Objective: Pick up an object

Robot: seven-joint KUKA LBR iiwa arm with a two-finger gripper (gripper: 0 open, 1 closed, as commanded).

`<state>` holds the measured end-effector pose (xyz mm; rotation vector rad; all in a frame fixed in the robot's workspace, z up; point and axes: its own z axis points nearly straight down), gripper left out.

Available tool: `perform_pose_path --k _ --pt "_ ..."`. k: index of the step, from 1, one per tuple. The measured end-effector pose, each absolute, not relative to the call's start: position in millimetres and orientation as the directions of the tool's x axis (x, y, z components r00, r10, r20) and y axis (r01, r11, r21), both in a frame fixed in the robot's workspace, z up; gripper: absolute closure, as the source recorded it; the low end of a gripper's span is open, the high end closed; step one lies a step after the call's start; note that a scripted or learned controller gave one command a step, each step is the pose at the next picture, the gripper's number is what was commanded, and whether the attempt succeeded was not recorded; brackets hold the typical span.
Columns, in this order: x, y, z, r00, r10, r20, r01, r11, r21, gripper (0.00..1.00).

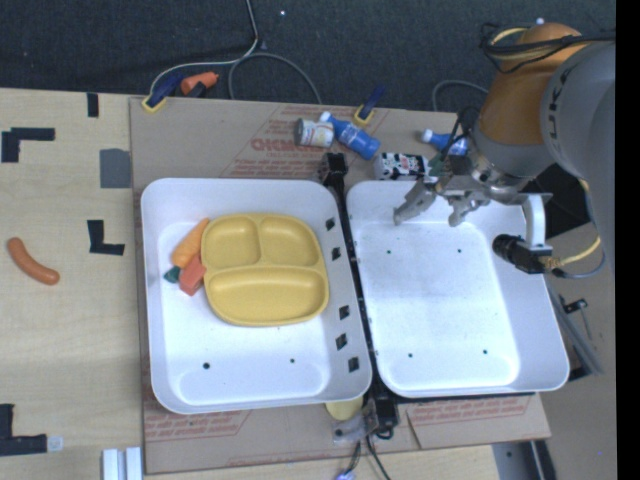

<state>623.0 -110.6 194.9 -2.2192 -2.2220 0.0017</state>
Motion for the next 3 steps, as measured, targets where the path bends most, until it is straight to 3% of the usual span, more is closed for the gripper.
perform_pose_path --k 1,2,3 --pt "486.6 -109.3 120.7 0.004 1.000 0.005 1.000 -0.004 -0.018 0.00" --pt "487.2 -202.7 169.7 0.007 1.000 -0.006 1.000 -0.007 0.002 0.00" --pt "556.7 -160.9 81.3 -0.005 1.000 -0.002 1.000 0.005 0.001 0.00"
